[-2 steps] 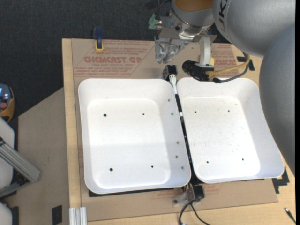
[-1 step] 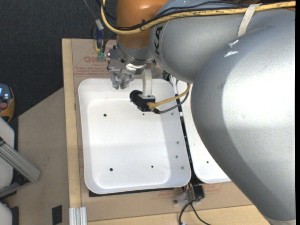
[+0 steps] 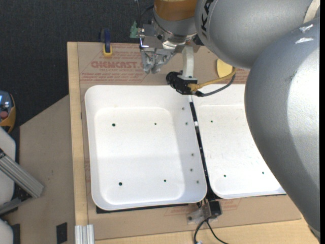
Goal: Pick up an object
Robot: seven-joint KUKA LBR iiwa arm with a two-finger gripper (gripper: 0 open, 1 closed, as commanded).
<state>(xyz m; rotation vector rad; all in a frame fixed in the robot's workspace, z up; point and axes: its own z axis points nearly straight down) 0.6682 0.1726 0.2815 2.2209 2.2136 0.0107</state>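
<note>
The gripper (image 3: pixel 152 64) hangs over the brown board (image 3: pixel 122 65) just behind the left bin (image 3: pixel 96 136); whether it is open, I cannot tell. The right bin (image 3: pixel 238 151) lies alongside.

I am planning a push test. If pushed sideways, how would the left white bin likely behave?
The left white bin looks shallow and thin-walled, so probably light and somewhat flexible. It may hardly slide: a black strip seems to join it to the right bin.
</note>
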